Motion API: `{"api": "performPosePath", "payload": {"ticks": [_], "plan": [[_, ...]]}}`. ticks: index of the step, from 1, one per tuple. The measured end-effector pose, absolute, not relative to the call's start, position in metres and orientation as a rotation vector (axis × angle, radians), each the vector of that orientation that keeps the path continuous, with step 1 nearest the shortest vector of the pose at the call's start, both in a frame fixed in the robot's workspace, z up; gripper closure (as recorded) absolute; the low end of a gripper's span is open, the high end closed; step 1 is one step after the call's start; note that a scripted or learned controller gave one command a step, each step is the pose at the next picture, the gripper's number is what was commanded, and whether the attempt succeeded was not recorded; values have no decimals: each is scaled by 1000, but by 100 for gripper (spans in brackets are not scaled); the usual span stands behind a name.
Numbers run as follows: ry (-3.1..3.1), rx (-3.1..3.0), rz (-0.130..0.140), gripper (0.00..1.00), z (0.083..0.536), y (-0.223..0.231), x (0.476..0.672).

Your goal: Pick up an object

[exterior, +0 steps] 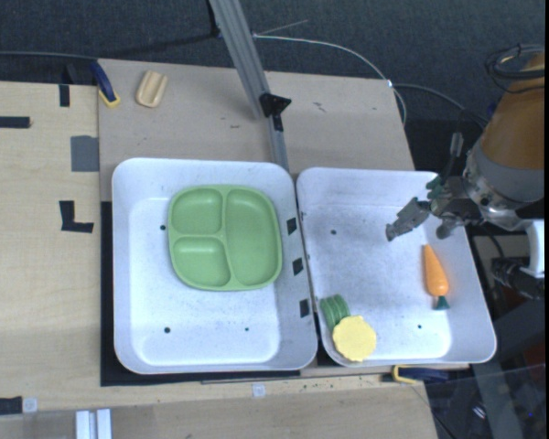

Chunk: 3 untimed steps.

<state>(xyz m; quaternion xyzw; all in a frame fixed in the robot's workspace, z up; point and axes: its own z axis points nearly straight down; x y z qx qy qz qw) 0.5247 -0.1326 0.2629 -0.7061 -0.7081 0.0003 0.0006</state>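
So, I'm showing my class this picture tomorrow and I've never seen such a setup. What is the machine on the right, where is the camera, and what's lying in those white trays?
The camera is fixed above a bench, looking down at a slant. The machine on the right is a robot arm, grey with an orange band, and its job is to pick up an object. Its grasping part, the end effector, hangs over the right bin with its two fingers spread and nothing between them. That bin holds a toy carrot by the right wall and a yellow and green toy at the front left corner. The left bin holds a green divided plate. Behind the bins, a small tan object lies on the bench.
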Motion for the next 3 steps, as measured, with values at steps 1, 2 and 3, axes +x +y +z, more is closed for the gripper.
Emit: {"api": "performPosePath", "payload": {"ticks": [1,2,3], "plan": [[-2223,-2218,1,0,263,-133,525],[-2219,-2216,7,0,202,-134,531],[-2217,-2215,9,0,137,-130,528]]}}
